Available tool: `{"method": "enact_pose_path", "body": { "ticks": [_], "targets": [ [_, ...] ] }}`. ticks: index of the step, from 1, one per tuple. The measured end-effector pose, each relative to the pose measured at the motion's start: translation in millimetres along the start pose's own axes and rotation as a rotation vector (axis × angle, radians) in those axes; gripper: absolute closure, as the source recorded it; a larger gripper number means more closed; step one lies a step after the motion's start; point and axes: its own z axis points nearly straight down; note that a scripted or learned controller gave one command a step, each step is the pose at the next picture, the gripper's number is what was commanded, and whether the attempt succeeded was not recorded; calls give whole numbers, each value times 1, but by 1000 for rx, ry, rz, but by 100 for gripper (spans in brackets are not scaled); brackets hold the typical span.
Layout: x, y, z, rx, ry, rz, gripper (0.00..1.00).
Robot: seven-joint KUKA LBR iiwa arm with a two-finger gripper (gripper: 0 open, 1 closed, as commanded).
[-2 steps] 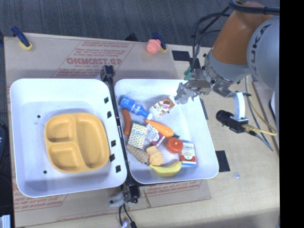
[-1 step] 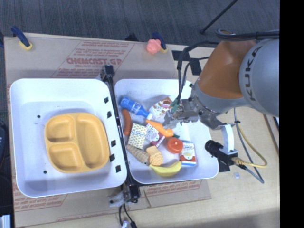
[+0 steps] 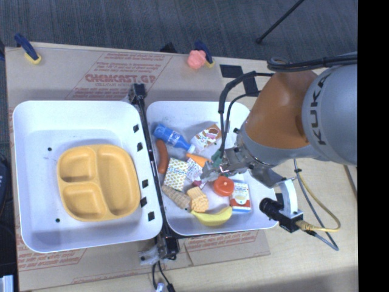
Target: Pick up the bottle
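The arm (image 3: 292,117) reaches over the right bin (image 3: 182,109). Far left of the gripper (image 3: 214,168), the yellow tray (image 3: 97,181) sits in the left bin (image 3: 36,117). The blue bottle (image 3: 171,137) lies up-left of the gripper, apart from it. Whether the gripper is clenched cannot be told.

Camera view: single fixed camera, mounted above the bench (image 3: 55,62); looks down at a slant; far bench edge toward top of frame, near edge toward bottom; middle distance, both the left bin (image 3: 24,163) and the right bin (image 3: 182,108) taken in whole; dark floor (image 3: 152,11) beyond the bench; the arm (image 3: 304,117) enters from the right.
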Motion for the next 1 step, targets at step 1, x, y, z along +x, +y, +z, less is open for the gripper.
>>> {"method": "enact_pose_path", "body": {
  "ticks": [1],
  "targets": [
    [39, 8, -48, -5, -3, -300, 100]
  ]
}}
